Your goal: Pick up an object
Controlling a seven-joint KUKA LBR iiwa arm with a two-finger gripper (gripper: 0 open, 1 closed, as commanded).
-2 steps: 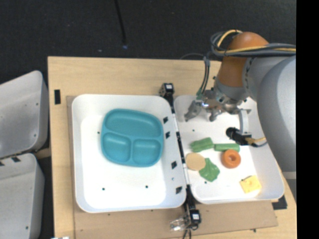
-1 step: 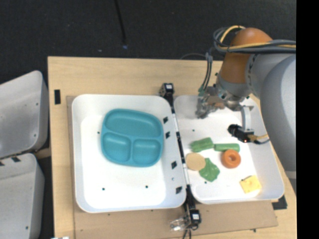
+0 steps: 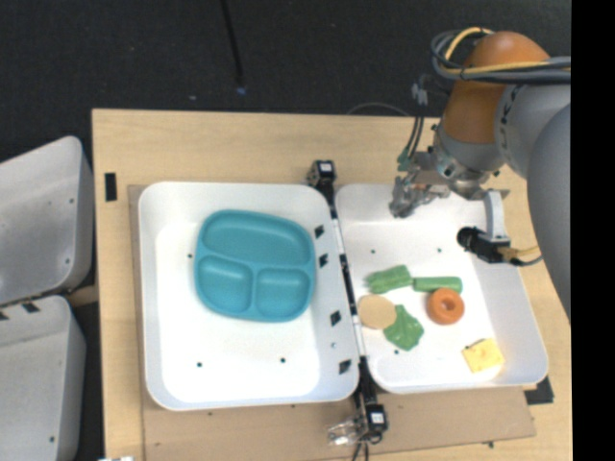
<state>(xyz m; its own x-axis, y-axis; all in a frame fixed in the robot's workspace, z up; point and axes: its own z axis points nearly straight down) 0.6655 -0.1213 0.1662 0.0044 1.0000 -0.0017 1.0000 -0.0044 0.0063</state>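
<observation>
The things to pick lie in the right bin (image 3: 519, 315), all in its nearer half. Taking the orange round piece (image 3: 446, 306) as the landmark: a green bar (image 3: 437, 283) lies just above it, touching or nearly touching its top edge. To the left of that bar, and up-left of the orange piece, lies a lighter green oblong piece (image 3: 388, 279). Down-left of the orange piece sits a darker green lumpy piece (image 3: 405, 328), and pressed against that one's left side is a tan disc (image 3: 376, 311), close to the wall between the bins. Down-right of the orange piece, near the bin's front right corner, rests a yellow block (image 3: 482, 355), apart from the rest.

The gripper (image 3: 407, 200) hangs over the far edge of the right bin, well up from the orange piece and nothing lies between its fingers; whether they stand apart or together cannot be told from this slant. The grey arm with its orange band (image 3: 476, 104) rises behind it.

Well left of the orange piece, the left bin (image 3: 163, 353) holds a teal divided tray (image 3: 256, 265) lying flat near its middle. Both bins rest on the wooden bench (image 3: 115, 152).
</observation>
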